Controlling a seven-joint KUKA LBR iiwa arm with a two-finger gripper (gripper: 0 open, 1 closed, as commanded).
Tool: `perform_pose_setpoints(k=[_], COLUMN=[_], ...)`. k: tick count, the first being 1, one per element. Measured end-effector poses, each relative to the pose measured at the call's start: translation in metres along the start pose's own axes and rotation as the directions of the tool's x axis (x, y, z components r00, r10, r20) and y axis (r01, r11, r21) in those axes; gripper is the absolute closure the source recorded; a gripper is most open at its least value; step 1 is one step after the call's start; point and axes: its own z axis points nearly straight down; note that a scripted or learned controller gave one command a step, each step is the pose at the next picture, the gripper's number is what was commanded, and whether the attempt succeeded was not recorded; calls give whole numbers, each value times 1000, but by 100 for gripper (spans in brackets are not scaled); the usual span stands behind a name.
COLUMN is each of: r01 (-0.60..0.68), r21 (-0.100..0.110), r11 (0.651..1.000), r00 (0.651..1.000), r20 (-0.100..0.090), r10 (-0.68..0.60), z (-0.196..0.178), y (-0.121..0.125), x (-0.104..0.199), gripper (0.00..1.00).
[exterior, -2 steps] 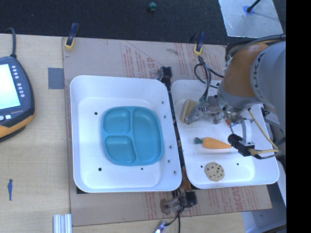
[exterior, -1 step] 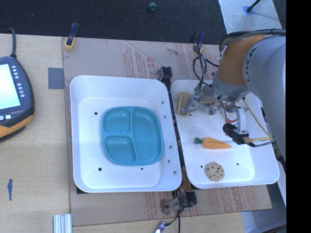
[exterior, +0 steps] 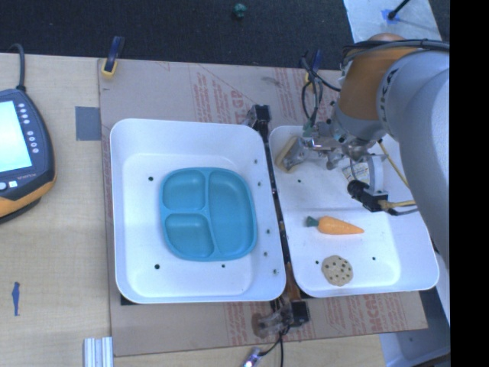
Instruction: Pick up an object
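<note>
Bench (exterior: 69, 228) of pale wood carries, at its far left, a handheld control unit (exterior: 19, 147) with a lit screen and orange trim. A sheet of brown cardboard (exterior: 191, 90) lies right of it, under both bins. The left bin (exterior: 122, 205) sits left of the right bin, the two rims touching or nearly so. A blue divided plate (exterior: 208, 212) with three compartments rests flat at the centre of the left bin.

The right bin (exterior: 416, 270) holds three items. A tan object (exterior: 289, 154) lies in its far left corner, just left of the gripper (exterior: 325, 153); identity unclear. A toy carrot (exterior: 338, 225), orange with a green end pointing toward the left bin, lies on its side near the middle of the right bin. A round speckled cookie (exterior: 336, 270) lies nearer the camera than the carrot, apart from it.

The gripper hangs low over the far part of the right bin, beyond the carrot. Whether it is spread or closed cannot be determined. The grey arm (exterior: 416, 121) with its orange band enters over the right bin's right side.
</note>
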Motion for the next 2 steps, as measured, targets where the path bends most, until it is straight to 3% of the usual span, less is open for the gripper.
perform_pose_setpoints(k=[2], r01=[1], r21=[1], r11=[1000], r00=[1000], r20=[0], r10=[-1], z=[1], y=[0], x=[0], gripper=[0])
